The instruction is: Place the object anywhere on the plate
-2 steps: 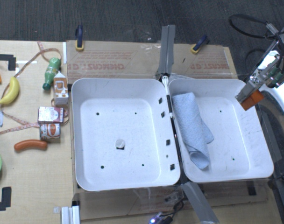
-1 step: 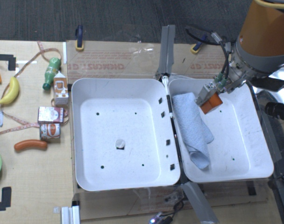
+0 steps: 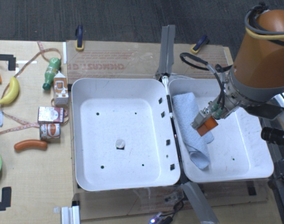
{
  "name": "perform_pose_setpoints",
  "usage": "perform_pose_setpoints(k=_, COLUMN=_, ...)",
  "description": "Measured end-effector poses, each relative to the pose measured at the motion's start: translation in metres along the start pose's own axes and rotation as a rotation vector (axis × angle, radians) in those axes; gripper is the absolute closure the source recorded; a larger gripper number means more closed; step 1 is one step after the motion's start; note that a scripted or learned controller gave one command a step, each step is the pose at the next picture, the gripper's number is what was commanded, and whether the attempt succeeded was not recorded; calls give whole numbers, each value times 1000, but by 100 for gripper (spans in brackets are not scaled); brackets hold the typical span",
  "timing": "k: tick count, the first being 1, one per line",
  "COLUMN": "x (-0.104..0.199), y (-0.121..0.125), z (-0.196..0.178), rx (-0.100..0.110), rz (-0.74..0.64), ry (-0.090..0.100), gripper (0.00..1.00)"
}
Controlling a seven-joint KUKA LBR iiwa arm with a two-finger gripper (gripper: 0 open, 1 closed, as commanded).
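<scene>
Overall two bins (image 3: 81, 125), one cloth (image 3: 186, 111), one hand (image 3: 203, 123)

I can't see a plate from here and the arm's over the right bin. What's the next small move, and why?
Probably lift straight up a little. The gripper sits low over the blue cloth in the right bin, with something orange at its tip. Raising it would show whether anything comes along before carrying on.

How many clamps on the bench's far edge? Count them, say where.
2. A blue clamp sits at the far edge above the left bin; a blue-and-yellow clamp sits above the right bin. The arm may hide more.
</scene>
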State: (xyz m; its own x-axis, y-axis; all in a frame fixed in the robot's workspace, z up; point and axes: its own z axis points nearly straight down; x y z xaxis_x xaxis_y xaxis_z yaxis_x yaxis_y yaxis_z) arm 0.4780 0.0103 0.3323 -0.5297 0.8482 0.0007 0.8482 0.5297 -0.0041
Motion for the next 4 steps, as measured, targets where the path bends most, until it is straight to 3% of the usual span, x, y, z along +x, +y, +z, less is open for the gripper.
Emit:
perform_pose_setpoints(k=1, x=52, y=33, z=7, rx=0, rz=156, ry=0, gripper=100)
perform_pose_setpoints(k=2, x=100, y=62, z=129, rx=2, rz=226, ry=0, gripper=100)
perform_pose_setpoints(k=3, x=11, y=29, z=116, rx=-2, rz=-28, ry=-1, gripper=100)
perform_pose_setpoints(k=4, x=104, y=65, z=104, rx=-1, rz=-139, ry=-1, gripper=100)
